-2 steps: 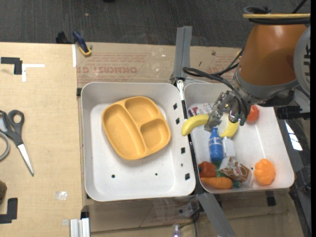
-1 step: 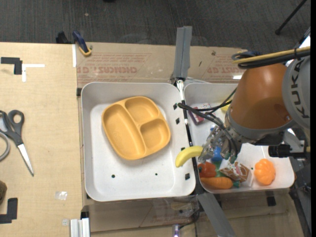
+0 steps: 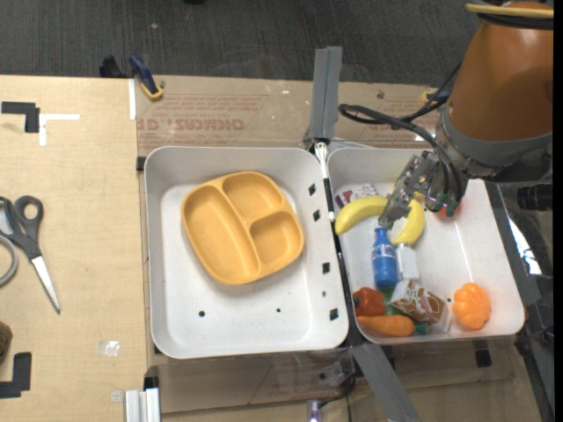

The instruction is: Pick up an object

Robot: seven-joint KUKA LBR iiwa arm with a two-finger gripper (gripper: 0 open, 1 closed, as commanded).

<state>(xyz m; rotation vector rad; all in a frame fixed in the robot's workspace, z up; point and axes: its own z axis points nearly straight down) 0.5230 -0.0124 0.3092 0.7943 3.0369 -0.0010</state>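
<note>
At the right bin's (image 3: 493, 328) near edge, a carrot (image 3: 385, 325), a snack packet (image 3: 420, 304) and a small orange pumpkin (image 3: 471, 305) are lying beside a blue bottle (image 3: 383, 259). Farther back, the gripper (image 3: 406, 202) is hovering over the banana (image 3: 380, 213), probably lining up a grasp; I cannot tell its state. The left bin (image 3: 167, 306) is holding a divided yellow plate (image 3: 243, 226).
</note>
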